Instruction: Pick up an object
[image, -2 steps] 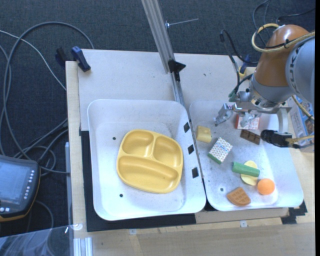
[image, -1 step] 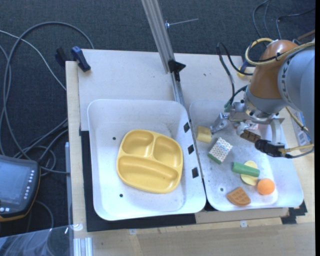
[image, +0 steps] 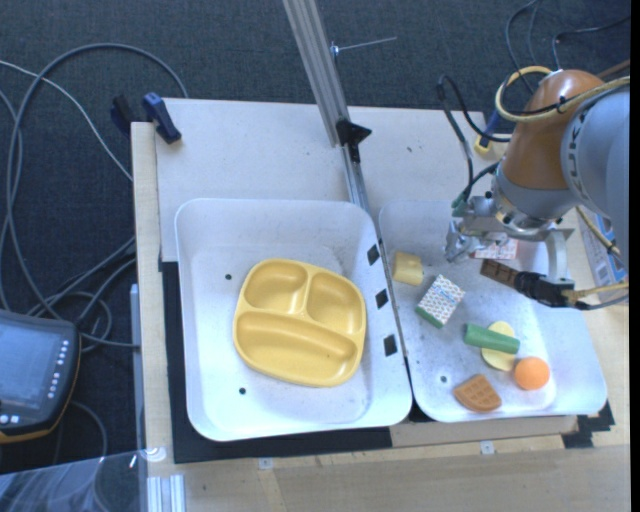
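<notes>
Tool: my tool (image: 468, 243) hangs low over the far end of the right bin (image: 590, 385), below the orange band of my arm (image: 545, 140); I cannot tell from this slant how it is set, and I see nothing in its hold.
Nearest things: a pale yellow block (image: 407, 268) lies just beside my tool toward the divider, and a white checked box with a green edge (image: 440, 299) lies near it, a little closer to the camera.
Further out: a green cylinder (image: 491, 337) rests across a yellow slice (image: 497, 351); an orange ball (image: 532, 373) sits next to them, and a brown waffle-like piece (image: 477, 393) lies by the near rim.
Left bin: the left bin (image: 200, 250) carries a yellow divided plate (image: 299, 322), well apart from my tool.
Table: both bins sit side by side on the table (image: 250, 150).
Progress: by my judgement the pick is not yet done, every object lying on the bin floor.
Left to do: settle on one piece, most likely the yellow block or the checked box, grasp it and raise it.
</notes>
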